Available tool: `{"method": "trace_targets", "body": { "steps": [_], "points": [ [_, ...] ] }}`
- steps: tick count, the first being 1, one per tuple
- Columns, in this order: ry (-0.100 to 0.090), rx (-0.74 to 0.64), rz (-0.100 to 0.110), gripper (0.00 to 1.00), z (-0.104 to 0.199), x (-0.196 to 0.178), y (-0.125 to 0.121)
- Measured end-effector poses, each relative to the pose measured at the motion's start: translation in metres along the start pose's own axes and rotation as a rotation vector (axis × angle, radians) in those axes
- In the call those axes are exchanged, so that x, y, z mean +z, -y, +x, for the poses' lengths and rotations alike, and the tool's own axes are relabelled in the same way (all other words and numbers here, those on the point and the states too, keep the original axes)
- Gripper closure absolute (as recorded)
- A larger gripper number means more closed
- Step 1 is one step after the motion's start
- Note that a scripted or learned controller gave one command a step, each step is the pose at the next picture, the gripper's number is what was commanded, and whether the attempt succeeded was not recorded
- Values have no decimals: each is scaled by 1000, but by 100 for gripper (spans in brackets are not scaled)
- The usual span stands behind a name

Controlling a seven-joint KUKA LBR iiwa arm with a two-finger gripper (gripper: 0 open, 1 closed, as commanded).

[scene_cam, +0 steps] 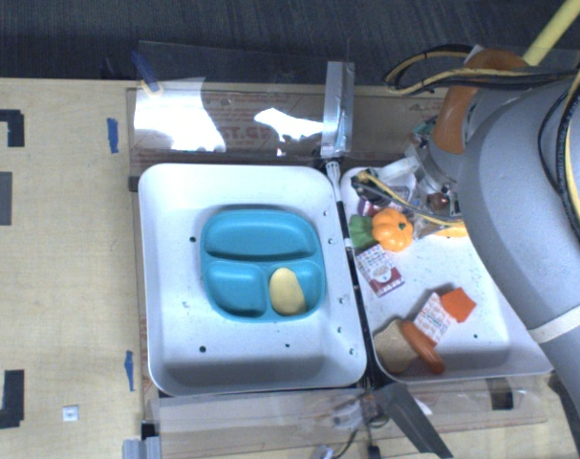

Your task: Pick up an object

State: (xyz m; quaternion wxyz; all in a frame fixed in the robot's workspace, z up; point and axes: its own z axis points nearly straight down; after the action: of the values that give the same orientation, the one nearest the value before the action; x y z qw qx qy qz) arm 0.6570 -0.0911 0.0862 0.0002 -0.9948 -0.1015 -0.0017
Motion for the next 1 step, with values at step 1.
{"method": "trace_targets", "body": {
  "steps": [1],
  "points": [
    [3, 3, 2, 100, -68, -1, 14]
  ]
}}
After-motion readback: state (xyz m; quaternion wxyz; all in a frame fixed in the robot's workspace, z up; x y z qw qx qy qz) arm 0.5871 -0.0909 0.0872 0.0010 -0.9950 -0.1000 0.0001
